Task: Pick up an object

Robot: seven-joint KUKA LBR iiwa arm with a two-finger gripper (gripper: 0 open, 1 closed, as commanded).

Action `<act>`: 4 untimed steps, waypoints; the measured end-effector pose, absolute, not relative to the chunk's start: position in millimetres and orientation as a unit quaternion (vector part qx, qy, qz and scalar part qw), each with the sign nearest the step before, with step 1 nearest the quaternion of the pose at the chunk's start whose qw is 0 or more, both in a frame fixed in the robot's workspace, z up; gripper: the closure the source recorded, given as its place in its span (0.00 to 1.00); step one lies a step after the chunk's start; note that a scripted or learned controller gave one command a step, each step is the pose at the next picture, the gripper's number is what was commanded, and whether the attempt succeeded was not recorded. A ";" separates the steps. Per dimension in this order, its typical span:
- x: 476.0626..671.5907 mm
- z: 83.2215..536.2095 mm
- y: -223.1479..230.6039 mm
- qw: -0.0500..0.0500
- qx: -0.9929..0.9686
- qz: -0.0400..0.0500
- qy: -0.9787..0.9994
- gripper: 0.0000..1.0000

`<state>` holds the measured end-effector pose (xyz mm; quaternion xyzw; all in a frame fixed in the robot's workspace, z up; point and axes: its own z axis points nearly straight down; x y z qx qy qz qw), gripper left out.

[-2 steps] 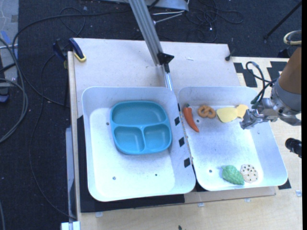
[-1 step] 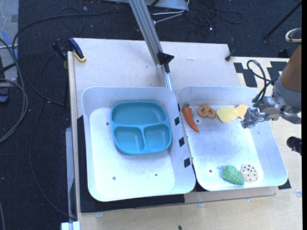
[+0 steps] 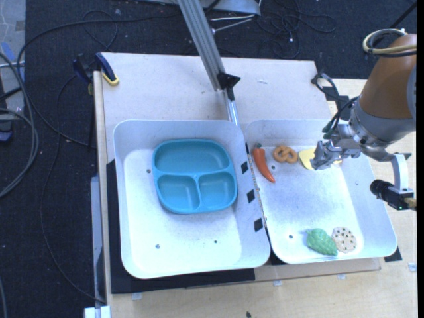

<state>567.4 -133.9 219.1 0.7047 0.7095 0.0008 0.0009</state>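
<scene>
From my remote console, the tool [image 3: 324, 159] hangs directly over a yellow piece [image 3: 307, 158] poking out on its left, grip state I cannot tell; it looks light, thin and stiff, best pinched across its edges, with the pretzel [image 3: 285, 154] just beyond.

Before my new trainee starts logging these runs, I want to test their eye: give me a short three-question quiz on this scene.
1. True or false: the blue tray lies in the left bin.
2. Which item lies nearest the gripper? A) carrot B) yellow piece C) cookie
3. What lies beside the cookie?

Key: 1 true; 2 B; 3 the green item.
</scene>
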 end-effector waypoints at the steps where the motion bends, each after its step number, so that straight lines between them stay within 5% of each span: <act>1: 576.5 213.5 -87.9 0.000 0.705 0.000 0.709 1.00; 4: 601.1 226.4 85.0 0.001 0.705 0.001 0.710 1.00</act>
